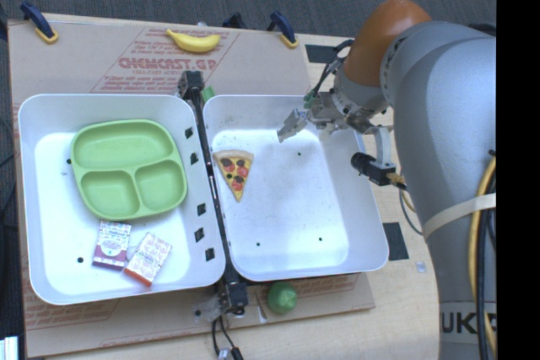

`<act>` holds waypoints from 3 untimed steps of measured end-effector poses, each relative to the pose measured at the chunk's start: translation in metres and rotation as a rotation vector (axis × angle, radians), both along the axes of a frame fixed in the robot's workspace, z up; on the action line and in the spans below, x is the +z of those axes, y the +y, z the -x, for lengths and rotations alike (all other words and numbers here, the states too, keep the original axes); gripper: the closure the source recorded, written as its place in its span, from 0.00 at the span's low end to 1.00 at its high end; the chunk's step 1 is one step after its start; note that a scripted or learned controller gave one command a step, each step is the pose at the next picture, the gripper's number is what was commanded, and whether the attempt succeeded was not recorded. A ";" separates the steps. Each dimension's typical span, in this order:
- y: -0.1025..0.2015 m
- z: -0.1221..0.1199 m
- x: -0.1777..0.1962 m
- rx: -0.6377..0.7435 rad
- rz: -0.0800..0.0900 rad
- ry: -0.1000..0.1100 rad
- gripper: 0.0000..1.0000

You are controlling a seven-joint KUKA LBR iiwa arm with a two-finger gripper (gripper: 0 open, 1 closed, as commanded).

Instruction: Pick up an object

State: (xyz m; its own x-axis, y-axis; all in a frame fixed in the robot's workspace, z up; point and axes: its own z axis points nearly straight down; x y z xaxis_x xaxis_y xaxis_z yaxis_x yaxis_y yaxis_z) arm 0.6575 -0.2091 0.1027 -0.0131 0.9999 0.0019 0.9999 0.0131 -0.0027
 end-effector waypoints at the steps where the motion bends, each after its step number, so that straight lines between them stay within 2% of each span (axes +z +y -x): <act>1: 0.001 -0.001 0.011 0.004 0.000 0.000 1.00; 2: 0.001 -0.001 0.011 0.006 0.000 0.000 0.00; 3: -0.002 0.119 0.011 -0.008 0.002 0.001 0.00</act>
State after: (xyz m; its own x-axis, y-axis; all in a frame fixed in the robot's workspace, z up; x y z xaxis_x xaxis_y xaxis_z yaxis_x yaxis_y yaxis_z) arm 0.5384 -0.2113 0.1135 -0.0053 1.0000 0.0001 1.0000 0.0053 -0.0039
